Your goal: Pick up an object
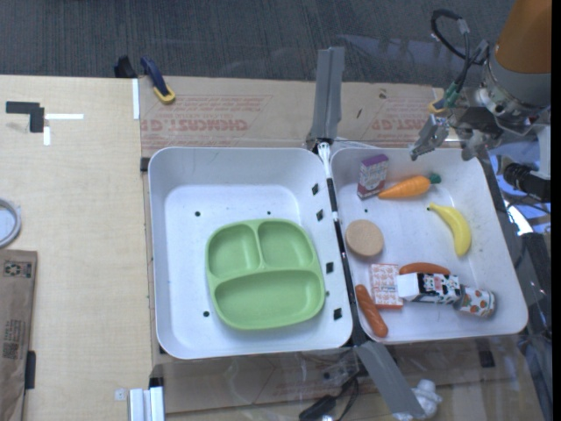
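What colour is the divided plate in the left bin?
Light green. The divided plate shows plainly in the camera view, lying flat in the left bin.

Faint red upside-down lettering, roughly "CHEMCEL", runs along the brown cardboard sheet (219, 112) to the left of the gripper (451, 139). A recycling symbol marks the brown paper bag (16, 301) far off, lower left.
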`<action>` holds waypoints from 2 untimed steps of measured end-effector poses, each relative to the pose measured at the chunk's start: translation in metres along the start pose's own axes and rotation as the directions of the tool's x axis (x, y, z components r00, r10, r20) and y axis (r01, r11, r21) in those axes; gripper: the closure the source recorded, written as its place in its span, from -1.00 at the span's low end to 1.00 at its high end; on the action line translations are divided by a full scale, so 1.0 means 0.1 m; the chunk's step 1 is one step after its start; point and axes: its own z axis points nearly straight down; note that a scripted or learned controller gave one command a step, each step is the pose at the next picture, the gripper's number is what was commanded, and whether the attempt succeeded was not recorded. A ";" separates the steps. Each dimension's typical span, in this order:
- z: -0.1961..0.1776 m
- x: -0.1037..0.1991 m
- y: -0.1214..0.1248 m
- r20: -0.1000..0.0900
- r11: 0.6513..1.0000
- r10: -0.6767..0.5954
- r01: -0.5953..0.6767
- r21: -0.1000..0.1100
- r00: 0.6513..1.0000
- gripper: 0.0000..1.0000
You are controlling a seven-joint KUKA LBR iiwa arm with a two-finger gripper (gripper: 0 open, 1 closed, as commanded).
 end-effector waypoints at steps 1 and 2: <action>1.14 0.07 0.30 0.000 1.000 -0.021 0.021 0.001 1.000 -1.00; 1.72 -0.22 0.43 0.004 0.999 -0.034 0.034 -0.014 0.999 -1.00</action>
